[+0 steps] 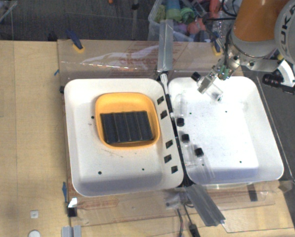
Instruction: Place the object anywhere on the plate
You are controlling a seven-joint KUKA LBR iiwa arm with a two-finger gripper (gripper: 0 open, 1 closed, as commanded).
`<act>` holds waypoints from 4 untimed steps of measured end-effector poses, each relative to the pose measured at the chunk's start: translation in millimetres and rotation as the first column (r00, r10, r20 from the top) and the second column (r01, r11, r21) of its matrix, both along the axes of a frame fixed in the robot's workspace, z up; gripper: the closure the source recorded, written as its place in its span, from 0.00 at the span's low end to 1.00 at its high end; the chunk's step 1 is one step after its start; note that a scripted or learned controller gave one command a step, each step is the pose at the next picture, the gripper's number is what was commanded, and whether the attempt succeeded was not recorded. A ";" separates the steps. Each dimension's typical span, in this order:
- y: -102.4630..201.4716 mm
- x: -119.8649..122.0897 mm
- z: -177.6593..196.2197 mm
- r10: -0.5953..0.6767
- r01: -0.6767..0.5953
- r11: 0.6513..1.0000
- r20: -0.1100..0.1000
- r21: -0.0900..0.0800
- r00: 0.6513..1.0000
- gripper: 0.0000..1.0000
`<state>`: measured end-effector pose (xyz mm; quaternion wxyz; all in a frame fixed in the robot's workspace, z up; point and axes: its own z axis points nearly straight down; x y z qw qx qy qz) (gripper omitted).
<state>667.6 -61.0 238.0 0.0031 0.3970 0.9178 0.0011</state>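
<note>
Two bins sit side by side in the middle of the frame. The plate (102, 105) lies in the left bin (78, 172), and a block (126, 127) lies on it. The gripper (210, 86) hangs over the right bin (236, 147), near its upper left corner.

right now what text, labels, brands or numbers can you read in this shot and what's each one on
"UK" in dark letters, cut off by the picture's edge, on the grey housing of the arm beside its orange band.
No other text is readable: the yellow plate, the dark grooved object lying on it, and both white bins carry no visible lettering. The coloured items in the container behind are too blurred to read.
</note>
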 end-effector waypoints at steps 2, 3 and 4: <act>-86.7 -7.1 115.5 0.137 -0.137 0.991 0.001 -0.002 0.991 1.00; -163.6 -10.9 157.8 0.376 -0.376 0.927 0.001 -0.006 0.927 1.00; -159.6 -6.3 199.1 0.604 -0.604 0.797 0.001 -0.008 0.797 1.00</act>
